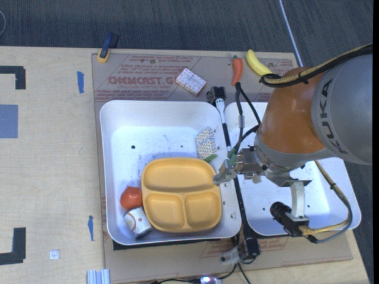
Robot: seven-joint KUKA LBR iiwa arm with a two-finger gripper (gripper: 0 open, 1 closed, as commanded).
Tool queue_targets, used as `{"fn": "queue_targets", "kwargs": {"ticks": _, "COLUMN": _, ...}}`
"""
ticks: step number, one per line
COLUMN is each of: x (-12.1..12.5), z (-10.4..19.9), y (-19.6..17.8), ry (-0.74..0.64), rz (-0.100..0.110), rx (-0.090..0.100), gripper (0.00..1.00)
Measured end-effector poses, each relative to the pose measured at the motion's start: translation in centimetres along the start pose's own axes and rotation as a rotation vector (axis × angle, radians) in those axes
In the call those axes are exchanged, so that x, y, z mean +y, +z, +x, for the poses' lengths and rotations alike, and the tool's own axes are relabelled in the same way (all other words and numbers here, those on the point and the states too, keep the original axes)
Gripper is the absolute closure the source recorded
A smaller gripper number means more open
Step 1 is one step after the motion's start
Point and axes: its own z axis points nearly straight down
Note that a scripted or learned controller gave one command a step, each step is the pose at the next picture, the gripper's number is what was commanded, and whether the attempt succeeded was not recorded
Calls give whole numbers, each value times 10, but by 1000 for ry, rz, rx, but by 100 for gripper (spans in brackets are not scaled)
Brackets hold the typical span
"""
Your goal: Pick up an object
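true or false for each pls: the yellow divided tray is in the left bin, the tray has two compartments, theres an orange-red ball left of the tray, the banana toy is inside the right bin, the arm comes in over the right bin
1. The yellow divided tray lies in the left bin: true.
2. The tray has two compartments: false. It has three, one long one at the far side and two smaller ones nearer the camera.
3. An orange-red ball sits left of the tray: true, right against its edge.
4. The banana toy is inside the right bin: false. It lies on the brown board beyond the bins, beside an orange carrot-like toy.
5. The arm comes in over the right bin: true.
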Motion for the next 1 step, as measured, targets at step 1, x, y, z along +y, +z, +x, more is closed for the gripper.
{"fn": "queue_targets", "kwargs": {"ticks": 1, "x": 4, "z": 40, "y": 76, "ry": 2, "rz": -17, "rx": 0, "gripper": 0}}
